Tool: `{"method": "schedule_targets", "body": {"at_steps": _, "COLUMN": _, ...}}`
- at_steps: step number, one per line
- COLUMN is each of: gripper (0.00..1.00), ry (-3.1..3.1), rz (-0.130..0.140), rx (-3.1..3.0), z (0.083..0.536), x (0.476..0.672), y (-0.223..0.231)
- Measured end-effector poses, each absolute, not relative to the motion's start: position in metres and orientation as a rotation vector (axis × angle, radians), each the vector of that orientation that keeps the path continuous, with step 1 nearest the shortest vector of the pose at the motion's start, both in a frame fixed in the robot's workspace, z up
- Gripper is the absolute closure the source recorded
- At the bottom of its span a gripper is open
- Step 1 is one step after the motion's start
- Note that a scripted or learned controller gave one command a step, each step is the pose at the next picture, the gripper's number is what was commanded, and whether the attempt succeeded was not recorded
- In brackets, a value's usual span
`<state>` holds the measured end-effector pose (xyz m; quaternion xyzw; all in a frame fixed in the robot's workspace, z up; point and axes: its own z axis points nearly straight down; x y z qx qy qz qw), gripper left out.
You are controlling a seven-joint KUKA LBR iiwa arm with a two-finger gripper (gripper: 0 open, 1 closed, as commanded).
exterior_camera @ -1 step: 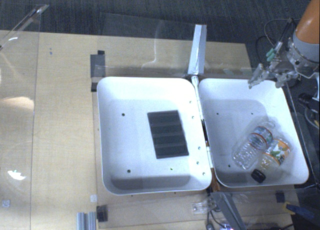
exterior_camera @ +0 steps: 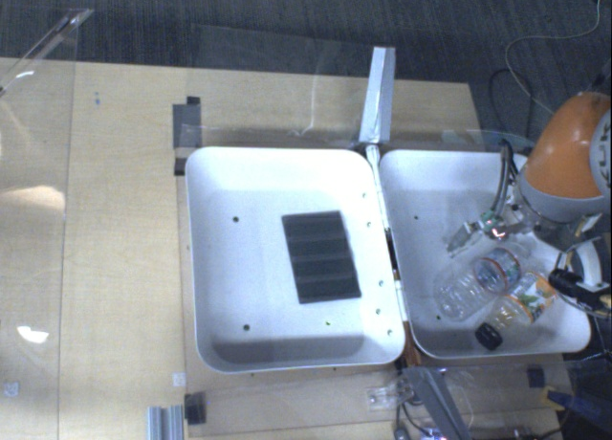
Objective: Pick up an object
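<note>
A black ribbed rectangular pad (exterior_camera: 321, 256) lies flat in the middle of the left bin (exterior_camera: 239, 189). In the right bin (exterior_camera: 421, 189), a clear plastic bottle (exterior_camera: 470, 287) lies on its side. Beside it, toward the bin's right corner, lies a smaller bottle with a yellow-orange label (exterior_camera: 526, 302). A small black piece (exterior_camera: 489, 336) rests at the bin's front edge. My gripper (exterior_camera: 486, 231) hangs low over the right bin, just above the clear bottle's upper end, with the orange band (exterior_camera: 566, 156) above it. Nothing visibly sits in the gripper.
A metal post (exterior_camera: 379, 94) rises behind the seam between the bins. Cables (exterior_camera: 583, 290) trail along the right bin's right side. A clear acrylic sheet (exterior_camera: 38, 199) covers the bench at the left.
</note>
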<state>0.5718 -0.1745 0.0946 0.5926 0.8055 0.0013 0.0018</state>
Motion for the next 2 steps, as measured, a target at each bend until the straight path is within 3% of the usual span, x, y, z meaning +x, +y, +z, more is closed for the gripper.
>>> {"method": "schedule_targets", "body": {"at_steps": 1, "gripper": 0.0, "ry": 2.5, "rz": 0.015, "rx": 1.877, "z": 0.09, "x": 0.5126, "y": -0.2028}}
{"method": "schedule_targets", "body": {"at_steps": 2, "gripper": 0.0, "ry": 2.5, "rz": 0.015, "rx": 1.877, "z": 0.09, "x": 0.5126, "y": -0.2028}}
